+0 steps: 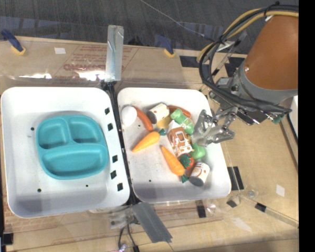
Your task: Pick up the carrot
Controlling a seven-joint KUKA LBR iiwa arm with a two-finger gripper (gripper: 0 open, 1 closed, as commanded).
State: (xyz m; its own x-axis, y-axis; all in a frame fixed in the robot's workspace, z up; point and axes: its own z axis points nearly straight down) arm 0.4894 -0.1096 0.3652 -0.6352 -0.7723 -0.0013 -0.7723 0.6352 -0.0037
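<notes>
Several toy foods lie in the right bin. One orange carrot lies tilted near the bin's middle left. A second carrot lies below and to the right of it, and a darker orange-red piece lies above, next to a white egg. My gripper hovers over the right side of this bin, above a green toy and beside a printed packet. It looks open, and I see nothing between its fingers. It is well to the right of the carrots.
The left bin holds a teal divided plate. A small can, a green vegetable and a white-and-brown piece crowd the right bin. Black and yellow cables loop behind the arm.
</notes>
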